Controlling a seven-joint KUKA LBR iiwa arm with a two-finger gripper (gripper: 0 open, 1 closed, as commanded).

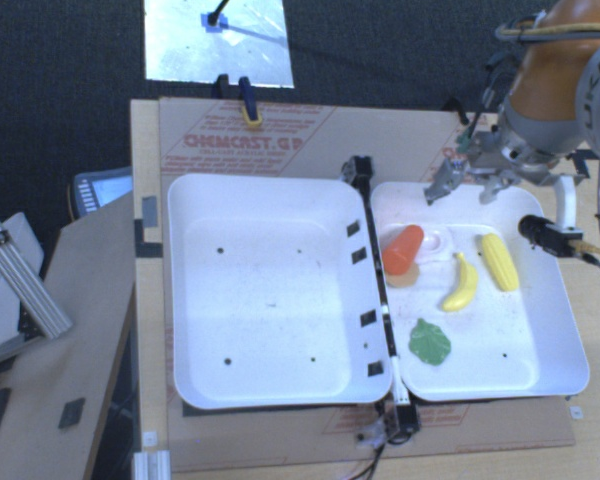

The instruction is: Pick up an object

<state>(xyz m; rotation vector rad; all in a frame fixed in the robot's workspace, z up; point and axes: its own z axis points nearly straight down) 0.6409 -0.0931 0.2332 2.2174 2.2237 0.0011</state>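
Cardboard-topped bench (280,133), glossy right bin (555,368), curved banana (461,284), gripper (467,182) spread, empty.

You look down on brown board (310,133) with red print, laid on pale wooden bench (95,268). Dark carpet floor (60,58) fills view from 9 through 12 o'clock. Shiny metal sheet (218,26) lies on carpet at 12 o'clock. Metal rail (15,268) slants at 9 o'clock. Small screen (100,190) sits just beside board's left edge.
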